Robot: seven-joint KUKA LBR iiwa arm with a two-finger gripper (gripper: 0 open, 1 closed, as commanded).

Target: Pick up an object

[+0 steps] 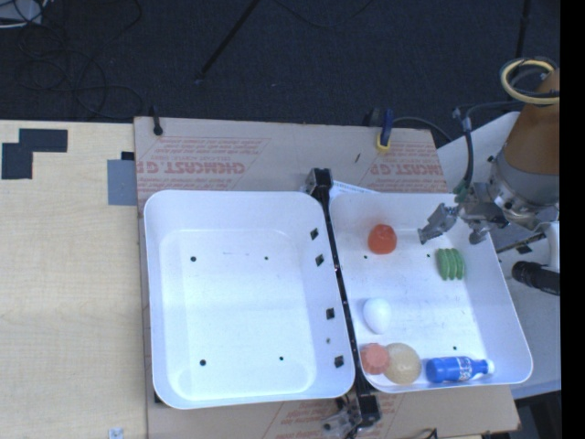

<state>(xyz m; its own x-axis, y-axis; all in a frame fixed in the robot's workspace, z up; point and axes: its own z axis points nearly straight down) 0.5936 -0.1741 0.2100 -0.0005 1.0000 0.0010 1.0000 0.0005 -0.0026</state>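
Bottle (457, 369) lies flat, cap pointing right.

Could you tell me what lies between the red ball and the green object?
Bare white bin floor separates the red ball from the green object in the camera view.

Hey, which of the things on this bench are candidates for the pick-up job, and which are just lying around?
For the job, all in the right bin: gripper, green ridged object, red ball, white egg-shaped object, pink ball, yellowish ball, blue bottle.

Lying about: left bin, cardboard sheet, black cables.
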